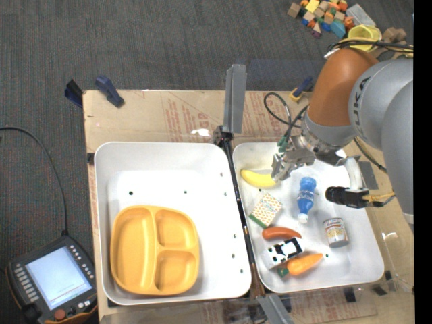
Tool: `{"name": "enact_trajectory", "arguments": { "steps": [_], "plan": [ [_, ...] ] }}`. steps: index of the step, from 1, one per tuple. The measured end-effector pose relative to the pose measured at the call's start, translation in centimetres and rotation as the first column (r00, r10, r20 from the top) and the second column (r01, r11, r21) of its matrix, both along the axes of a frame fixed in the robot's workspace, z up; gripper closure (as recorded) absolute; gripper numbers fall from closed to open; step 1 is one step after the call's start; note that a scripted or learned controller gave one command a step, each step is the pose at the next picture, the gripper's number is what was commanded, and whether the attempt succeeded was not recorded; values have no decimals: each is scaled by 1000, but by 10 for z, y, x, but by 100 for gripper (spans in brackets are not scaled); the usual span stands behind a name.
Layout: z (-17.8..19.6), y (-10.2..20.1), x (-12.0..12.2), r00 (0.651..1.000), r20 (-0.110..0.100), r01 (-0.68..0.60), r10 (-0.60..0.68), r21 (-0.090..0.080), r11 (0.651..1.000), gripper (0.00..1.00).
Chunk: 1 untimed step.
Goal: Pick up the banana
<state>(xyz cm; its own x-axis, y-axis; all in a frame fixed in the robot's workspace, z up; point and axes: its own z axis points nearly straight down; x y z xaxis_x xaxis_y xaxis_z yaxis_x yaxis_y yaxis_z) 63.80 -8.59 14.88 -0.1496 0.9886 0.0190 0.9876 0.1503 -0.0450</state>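
**Gripper at banana's right end, right bin**

Writing: "KUKA" lettering partly readable on the grey arm (378, 106) near the orange band. Small carton (266, 209) has a printed pattern, text too small to read. Can (335, 232) has a label, unreadable. Bottle (306, 197) label unreadable.

Gripper (281, 168) sits over the upper left part of the right bin (374, 265), coming in from 3 o'clock. Finger state: cannot tell; the tips are dark and blurred against the wrist hardware.

Banana (258, 177) lies in the right bin's upper left corner, close to the wall shared with the left bin (162, 157). It lies at about 8 o'clock from the gripper, its right end just under or touching the tips; contact can't be confirmed. Nothing shows it between the fingers.

Banana look: yellow, short, slightly curved, lying flat, long axis roughly 9-to-3, whole and unpeeled.

Others in right bin: carton at 5 o'clock of banana, bottle at 4 o'clock, red sausage-shaped item (281, 233), black-and-white toy (284, 250), carrot (300, 264) near the front edge. Yellow divided plate (155, 250) in left bin. Pendant (50, 283) on the floor at lower left; coloured blocks (324, 11) at upper right.
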Motion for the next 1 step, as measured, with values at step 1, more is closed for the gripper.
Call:
{"name": "enact_trajectory", "arguments": {
  "steps": [1],
  "plan": [
    [0,0,0,1000,0,0,0,0,1000,0]
  ]
}}
